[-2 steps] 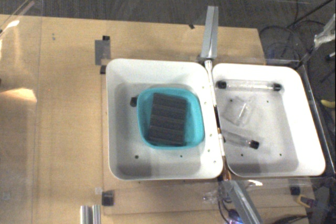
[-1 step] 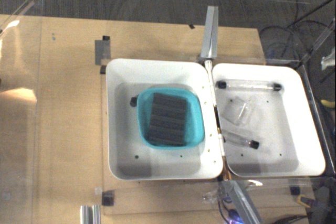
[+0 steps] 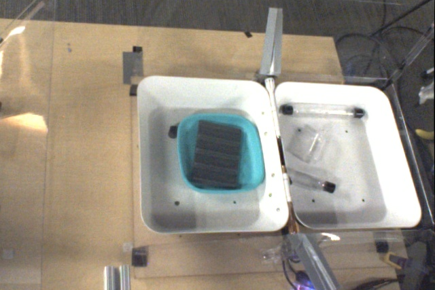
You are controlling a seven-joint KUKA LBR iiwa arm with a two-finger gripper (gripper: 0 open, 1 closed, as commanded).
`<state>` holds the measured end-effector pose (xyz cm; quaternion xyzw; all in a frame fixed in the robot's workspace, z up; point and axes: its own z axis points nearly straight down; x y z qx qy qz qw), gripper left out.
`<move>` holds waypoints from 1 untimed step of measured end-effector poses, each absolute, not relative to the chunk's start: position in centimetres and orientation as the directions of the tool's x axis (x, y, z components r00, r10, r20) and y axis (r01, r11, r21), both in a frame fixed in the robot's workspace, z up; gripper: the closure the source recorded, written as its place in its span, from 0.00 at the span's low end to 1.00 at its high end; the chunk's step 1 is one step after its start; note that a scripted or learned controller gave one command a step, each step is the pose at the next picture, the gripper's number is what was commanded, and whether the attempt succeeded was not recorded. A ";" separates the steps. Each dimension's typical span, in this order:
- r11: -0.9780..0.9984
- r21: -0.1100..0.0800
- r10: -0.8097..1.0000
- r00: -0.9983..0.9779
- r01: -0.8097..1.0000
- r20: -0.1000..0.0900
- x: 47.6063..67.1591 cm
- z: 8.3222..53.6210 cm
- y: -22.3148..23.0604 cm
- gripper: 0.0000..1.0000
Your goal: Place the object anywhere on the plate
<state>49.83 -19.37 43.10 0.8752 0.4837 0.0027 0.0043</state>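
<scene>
- Worktop (image 3: 75, 166): pale wood, smooth, with a bright glare patch near its left edge.
- Two shallow white bins sit side by side, touching along a shared middle edge; both have rounded corners and a smooth plastic look.
- Left bin (image 3: 153, 146): holds a teal plate (image 3: 253, 159), squarish with rounded corners and a raised rim, lying flat near the bin's middle.
- On the plate lies a dark grey block (image 3: 217, 154), rectangular, matte, with ridges running across its top. It rests well inside the rim and covers most of the plate's floor.
- Right bin (image 3: 380, 193): holds three see-through items, apart from one another.
- Long clear tube (image 3: 321, 109) with dark ends, lying along the far wall.
- Small crumpled clear piece (image 3: 310, 144), near the bin's middle; exact shape hard to tell.
- Short clear tube (image 3: 309, 179) with one dark cap, lying tilted near the shared edge.
- Grey metal post (image 3: 272, 41) stands behind the join of the bins.
- Claw: state cannot be told.
</scene>
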 end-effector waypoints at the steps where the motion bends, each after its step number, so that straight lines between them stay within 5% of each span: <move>1: -0.606 0.011 0.795 0.606 0.795 0.001 48.9 43.6 -19.7 0.00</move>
